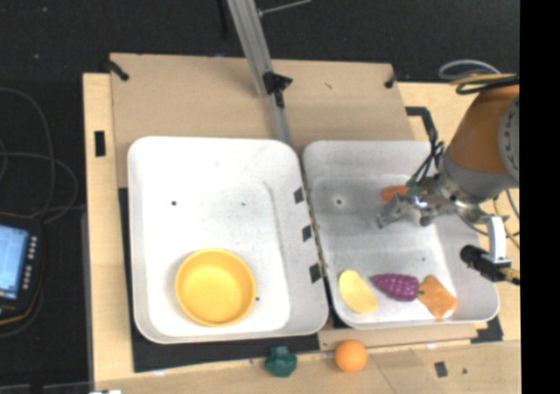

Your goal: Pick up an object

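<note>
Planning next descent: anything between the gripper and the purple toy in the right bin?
Nothing visible. The gripper is above bare bin floor; the purple toy lies nearer the front wall, between a yellow piece and an orange piece.

You get a bright, even light from above. The two white bins (214,173) shine so much that their floors look almost washed out. Shadows are soft and small; you can see a thin one under the yellow bowl (215,286). The dark floor around the bench (245,94) stays very black. The whole picture is a bit grainy and soft, and small things look fuzzy at their edges.
</note>
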{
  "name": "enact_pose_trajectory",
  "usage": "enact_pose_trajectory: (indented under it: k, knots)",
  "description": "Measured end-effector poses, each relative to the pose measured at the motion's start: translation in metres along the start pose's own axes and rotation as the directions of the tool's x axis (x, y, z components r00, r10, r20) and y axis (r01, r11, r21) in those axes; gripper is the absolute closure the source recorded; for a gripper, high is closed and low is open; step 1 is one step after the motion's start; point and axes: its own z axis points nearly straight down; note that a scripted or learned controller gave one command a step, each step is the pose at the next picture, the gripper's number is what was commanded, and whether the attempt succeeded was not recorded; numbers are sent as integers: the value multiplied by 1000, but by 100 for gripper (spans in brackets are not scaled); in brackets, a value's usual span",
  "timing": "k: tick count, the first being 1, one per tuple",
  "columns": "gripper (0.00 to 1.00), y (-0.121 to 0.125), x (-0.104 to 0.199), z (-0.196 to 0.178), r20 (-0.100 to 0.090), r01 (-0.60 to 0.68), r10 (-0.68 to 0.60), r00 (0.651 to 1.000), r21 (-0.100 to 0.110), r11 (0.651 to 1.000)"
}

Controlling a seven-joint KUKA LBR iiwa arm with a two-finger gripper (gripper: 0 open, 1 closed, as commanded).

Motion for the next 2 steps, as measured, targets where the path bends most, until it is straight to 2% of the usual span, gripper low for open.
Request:
enact_pose_trajectory:
  k: [1,2]
  knots:
    - [100,2,-1,-15,0,-3,3,1000,-7,1000]
    - [100,2,4,-77,1,4,-4,1000,-13,1000]
